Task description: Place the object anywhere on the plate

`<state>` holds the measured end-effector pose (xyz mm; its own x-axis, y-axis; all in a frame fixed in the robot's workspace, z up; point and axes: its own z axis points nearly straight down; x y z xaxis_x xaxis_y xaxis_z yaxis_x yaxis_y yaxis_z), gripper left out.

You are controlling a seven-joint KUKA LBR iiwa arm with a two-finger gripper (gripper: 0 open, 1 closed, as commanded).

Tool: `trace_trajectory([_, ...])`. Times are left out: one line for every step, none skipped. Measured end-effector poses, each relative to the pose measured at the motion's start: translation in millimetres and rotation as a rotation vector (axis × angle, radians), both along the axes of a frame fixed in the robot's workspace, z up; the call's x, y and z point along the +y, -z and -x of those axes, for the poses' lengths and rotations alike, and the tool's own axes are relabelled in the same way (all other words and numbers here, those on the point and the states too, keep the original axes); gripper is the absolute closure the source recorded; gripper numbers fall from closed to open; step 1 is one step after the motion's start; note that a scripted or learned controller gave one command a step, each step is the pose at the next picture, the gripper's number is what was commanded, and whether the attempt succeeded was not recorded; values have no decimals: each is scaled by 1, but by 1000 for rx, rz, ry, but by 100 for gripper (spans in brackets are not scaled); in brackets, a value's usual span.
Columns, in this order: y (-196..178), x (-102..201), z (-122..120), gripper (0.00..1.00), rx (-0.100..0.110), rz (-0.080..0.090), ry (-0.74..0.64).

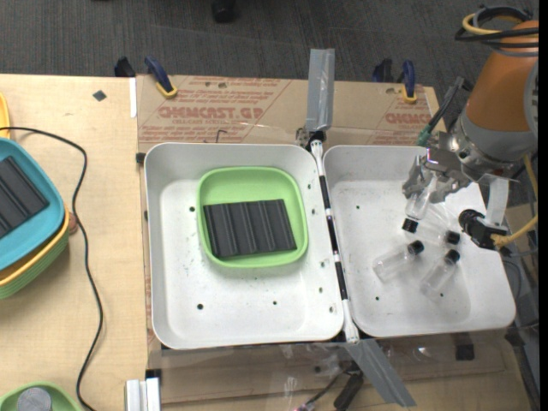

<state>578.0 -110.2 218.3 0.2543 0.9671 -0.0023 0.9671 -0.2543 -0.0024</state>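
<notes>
- Camera view, arm: grey arm with orange band enters from the right and hangs over the right bin (479,315); the hand (425,188) sits above that bin's far-middle area.
- Camera view, hand state: a small clear vial with a dark cap (414,211) hangs tilted just below the hand, cap end lowest. The vial appears pinched between the fingers, though the contact point is too small to confirm.
- Camera view, right bin contents: two more clear vials (396,262) lie on the floor, near the hand's position, just beside each other.
- Camera view, left bin (171,315) contents: a green plate (250,185) rests centrally and carries a dark ribbed slab (250,228).
- Judgement: the plate lies well apart to the left, so a carry across the divider is required.
- Camera view, desk (68,332): a teal tray (34,221) stands at the left edge.
</notes>
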Motion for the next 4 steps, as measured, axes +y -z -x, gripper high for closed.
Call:
trace_trajectory([0,0,0,0,0,0,0])
trace_trajectory([-35,-21,20,0,-1,1,251])
trace_trajectory([-55,-46,33,0,1,2,503])
trace_trajectory([-62,-25,51,0,2,3,731])
